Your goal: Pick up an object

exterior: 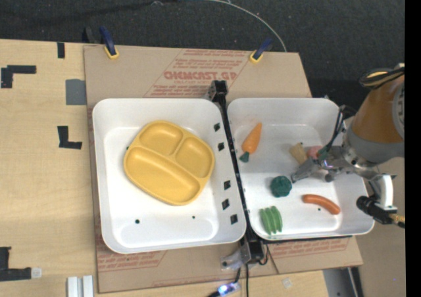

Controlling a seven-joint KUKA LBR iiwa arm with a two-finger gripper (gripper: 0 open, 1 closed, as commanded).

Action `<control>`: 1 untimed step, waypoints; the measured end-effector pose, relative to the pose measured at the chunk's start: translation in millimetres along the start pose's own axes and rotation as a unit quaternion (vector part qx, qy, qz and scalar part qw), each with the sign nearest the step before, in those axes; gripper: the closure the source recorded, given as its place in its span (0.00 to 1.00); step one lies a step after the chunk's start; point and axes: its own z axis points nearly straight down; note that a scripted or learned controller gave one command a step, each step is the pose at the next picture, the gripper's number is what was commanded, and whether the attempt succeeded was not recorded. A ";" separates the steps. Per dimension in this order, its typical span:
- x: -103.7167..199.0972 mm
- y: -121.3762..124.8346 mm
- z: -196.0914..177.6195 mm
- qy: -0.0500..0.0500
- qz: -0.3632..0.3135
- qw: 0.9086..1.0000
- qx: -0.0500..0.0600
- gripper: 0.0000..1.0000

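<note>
since the pincer [308, 172] sits low in the right bin [284, 106], its state i cannot tell, the nearest pick is the dark green lump [281, 186] just to its left, probably light, rubbery, best pinched across its middle.

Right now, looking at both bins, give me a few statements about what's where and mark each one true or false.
1. The yellow divided plate lies in the left bin. True.
2. The carrot lies on the plate. False: it lies in the right bin, near the divider.
3. The pincer is over the right bin. True.
4. The red sausage sits between the pincer's fingers. False: it lies apart on the bin floor.
5. The green ribbed piece lies near the right bin's front edge. True.
</note>
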 end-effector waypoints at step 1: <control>-0.5 0.4 19.5 -0.003 0.000 1.000 -0.005 0.00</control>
